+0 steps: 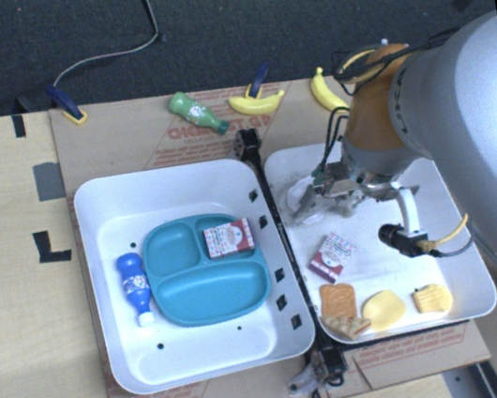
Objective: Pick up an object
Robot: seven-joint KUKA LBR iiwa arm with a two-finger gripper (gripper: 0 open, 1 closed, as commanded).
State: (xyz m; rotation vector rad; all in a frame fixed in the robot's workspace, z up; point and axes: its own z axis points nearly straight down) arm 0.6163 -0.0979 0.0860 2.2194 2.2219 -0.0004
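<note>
Grey arm (475,134) looms closest; its gripper (311,199), whether spread or closed I cannot tell, hangs just above the small packet (333,255), which lies slanted

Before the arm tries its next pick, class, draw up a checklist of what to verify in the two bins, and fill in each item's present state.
1. Pincer is over the right bin, near its upper left corner: ok.
2. An object is held in the pincer: cannot tell; nothing is clearly seen in it.
3. The red and white packet lies apart from the pincer, free to reach: ok.
4. Food items along the bin's lower edge, cracker, yellow round piece and yellow block, lie unobstructed: ok.
5. Blue bottle lies beside the teal tray in the left bin: ok.
</note>
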